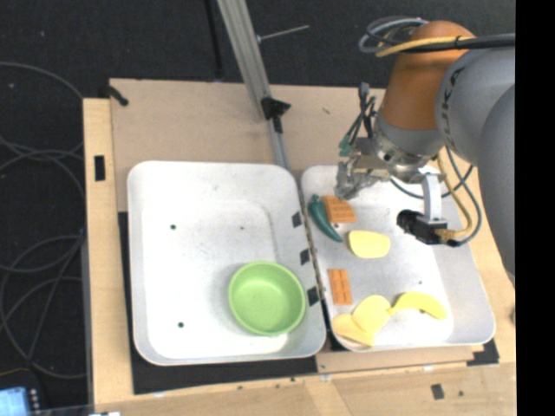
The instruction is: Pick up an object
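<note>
Reach is the step in hand, by my reading: the arm (pixel 434 85) comes in from the right and hangs its tool (pixel 351 178) low over the far left corner of the right bin (pixel 464 319). Whether the tool is open or closed I cannot tell; it is small and dark against the bin floor, and nothing shows as held in it.

No one thing is named by the task, so any piece in the right bin will serve. Nearest the tool, just below it, lie an orange block (pixel 339 211) and a teal piece (pixel 324 219), touching or nearly so, hard against the bin's left wall. A yellow piece (pixel 369 244) lies a little further down, apart from both. A second orange block (pixel 339 286) rests by the left wall lower still, and near the front edge sit a yellow cluster (pixel 364 319) and a yellow banana shape (pixel 421 304). The left bin (pixel 165 198) bears a green bowl (pixel 267 297), well apart from the tool.

The likeliest target is the orange block or the teal piece. The next move calls for a short shift toward the front of the bin, then a straight descent with the tool spread wide enough to straddle one piece alone. The wall beside them leaves little room on that side, and the two pieces lying so close may mean a grasp catches both or slips off.
</note>
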Tool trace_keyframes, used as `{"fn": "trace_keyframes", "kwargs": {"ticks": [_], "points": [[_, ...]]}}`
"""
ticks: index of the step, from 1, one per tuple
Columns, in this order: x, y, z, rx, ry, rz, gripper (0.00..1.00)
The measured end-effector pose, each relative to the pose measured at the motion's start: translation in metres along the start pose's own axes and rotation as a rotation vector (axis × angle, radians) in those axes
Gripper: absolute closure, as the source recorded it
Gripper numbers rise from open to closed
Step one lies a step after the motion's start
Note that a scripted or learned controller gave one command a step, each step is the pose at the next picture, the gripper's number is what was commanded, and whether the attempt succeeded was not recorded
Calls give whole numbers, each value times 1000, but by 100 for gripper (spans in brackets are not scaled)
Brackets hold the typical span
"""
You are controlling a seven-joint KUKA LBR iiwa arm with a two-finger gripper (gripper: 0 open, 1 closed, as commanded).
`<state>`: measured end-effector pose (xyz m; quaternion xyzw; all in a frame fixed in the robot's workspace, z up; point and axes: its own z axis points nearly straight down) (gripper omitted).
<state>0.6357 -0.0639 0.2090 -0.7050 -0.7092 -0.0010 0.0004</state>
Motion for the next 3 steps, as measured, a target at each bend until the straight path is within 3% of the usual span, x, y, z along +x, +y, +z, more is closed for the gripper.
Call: {"fn": "trace_keyframes", "kwargs": {"ticks": [3], "points": [[153,-29,-31,-2,1,-3,100]]}}
